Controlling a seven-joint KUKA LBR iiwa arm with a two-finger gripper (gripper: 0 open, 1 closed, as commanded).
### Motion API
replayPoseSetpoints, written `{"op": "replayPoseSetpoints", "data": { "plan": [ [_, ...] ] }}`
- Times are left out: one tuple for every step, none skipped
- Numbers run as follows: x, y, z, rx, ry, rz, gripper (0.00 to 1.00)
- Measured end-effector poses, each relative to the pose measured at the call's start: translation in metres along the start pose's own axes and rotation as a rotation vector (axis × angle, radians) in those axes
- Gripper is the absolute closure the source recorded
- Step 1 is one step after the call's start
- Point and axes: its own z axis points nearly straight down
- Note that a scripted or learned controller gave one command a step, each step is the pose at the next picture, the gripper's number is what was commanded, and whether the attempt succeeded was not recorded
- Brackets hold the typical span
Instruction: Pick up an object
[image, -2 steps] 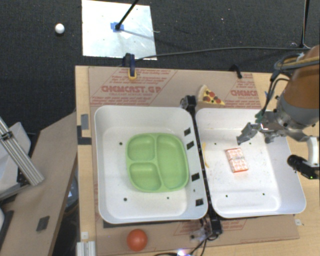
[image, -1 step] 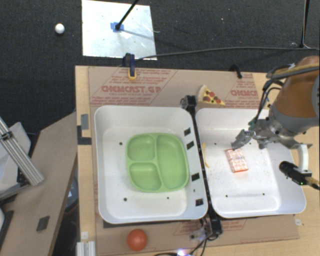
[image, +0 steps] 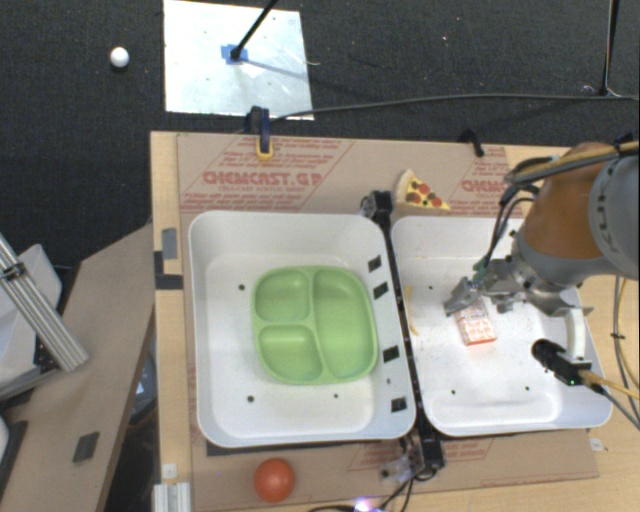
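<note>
A small flat packet (image: 477, 327), white with red-orange print, lies on the floor of the right bin (image: 470, 400). My gripper (image: 471, 294) hangs just above the packet's upper edge, low over the bin, with the grey arm and its orange band behind it to the right. The packet lies below the fingertips, not between them. A green divided plate (image: 314, 324) sits in the left bin (image: 215, 300).
A toy pizza slice (image: 421, 192) lies on the board behind the right bin. A red-orange ball (image: 273, 478) rests on the board in front of the left bin. Black clips line the divider between the bins. Cables trail at the arm's right.
</note>
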Motion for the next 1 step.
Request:
{"op": "replayPoseSetpoints", "data": {
  "plan": [
    [-0.0009,0.001,-0.014,-0.005,-0.002,0.001,1.0]
  ]
}}
